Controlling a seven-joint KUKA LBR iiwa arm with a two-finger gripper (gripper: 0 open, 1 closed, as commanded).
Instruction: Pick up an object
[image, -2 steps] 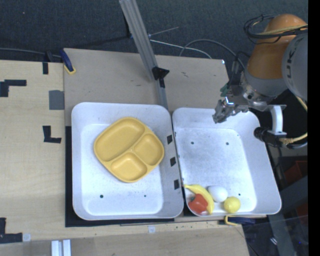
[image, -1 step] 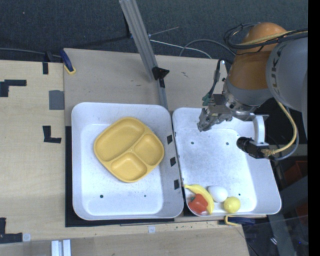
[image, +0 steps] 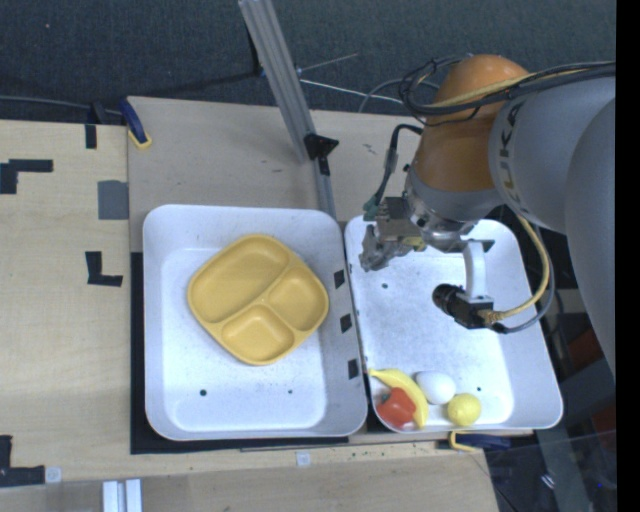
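Objects for picking lie in a small cluster at the near edge of the right bin (image: 500, 395): a yellow banana (image: 403, 385) curving over a red, tomato-like piece (image: 397, 407), a white egg-shaped piece (image: 435, 385) just beside them, and a small yellow round fruit (image: 463, 408) next to that, all close together against the bin's front wall. The rest of that bin's floor is bare white with fine specks.

The gripper (image: 378, 250) hangs over the far left corner of the right bin, near the divide between the two bins and well apart from the cluster. Whether it is open or closed cannot be told from this slanted view, and nothing is visible in its grasp. Above it the wrist carries the orange band (image: 470, 110), with the grey arm (image: 570, 160) reaching in from the right. A black cylindrical part on a white bracket (image: 460, 303) sits beside the wrist, over the bin's middle, with a yellow cable looping from it.

In the left bin (image: 175, 400) a yellow divided plate (image: 257, 298) with three compartments lies flat near the centre, turned at an angle. Both bins rest on the bench (image: 200, 150), and a metal pole (image: 285, 85) crosses its far side.
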